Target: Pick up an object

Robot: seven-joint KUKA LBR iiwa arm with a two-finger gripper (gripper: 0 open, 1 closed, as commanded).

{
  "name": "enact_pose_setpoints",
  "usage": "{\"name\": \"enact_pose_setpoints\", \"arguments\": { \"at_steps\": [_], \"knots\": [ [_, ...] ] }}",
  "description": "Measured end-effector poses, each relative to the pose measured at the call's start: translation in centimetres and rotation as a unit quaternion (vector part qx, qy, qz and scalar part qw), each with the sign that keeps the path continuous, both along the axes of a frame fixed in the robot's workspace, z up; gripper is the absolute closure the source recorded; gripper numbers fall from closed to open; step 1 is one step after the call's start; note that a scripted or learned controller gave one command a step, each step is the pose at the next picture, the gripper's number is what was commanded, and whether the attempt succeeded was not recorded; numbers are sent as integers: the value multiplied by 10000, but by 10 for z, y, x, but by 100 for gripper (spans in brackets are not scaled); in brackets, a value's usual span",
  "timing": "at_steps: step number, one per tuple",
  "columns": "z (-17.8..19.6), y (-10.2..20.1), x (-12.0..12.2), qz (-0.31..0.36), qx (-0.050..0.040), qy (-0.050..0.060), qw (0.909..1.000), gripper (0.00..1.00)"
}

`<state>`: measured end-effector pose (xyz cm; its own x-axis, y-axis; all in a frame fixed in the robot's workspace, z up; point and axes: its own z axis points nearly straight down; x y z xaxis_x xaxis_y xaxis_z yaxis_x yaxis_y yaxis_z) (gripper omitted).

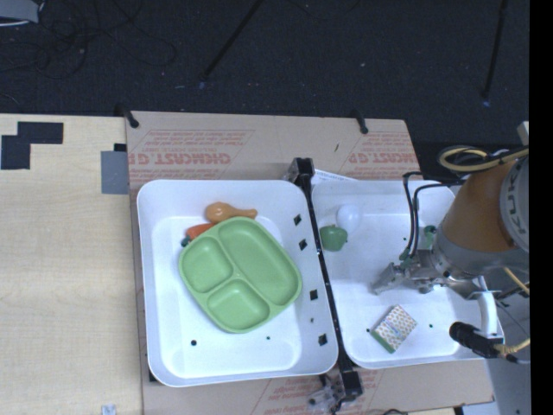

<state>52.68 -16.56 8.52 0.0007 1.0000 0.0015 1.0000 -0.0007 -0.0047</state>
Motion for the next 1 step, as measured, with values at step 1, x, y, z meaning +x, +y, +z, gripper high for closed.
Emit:
{"name": "enact_pose_setpoints", "arguments": {
  "at_steps": [1],
  "knots": [
    [13, -2, 0, -26, -6, -9, 10000, 100]
  ]
}}
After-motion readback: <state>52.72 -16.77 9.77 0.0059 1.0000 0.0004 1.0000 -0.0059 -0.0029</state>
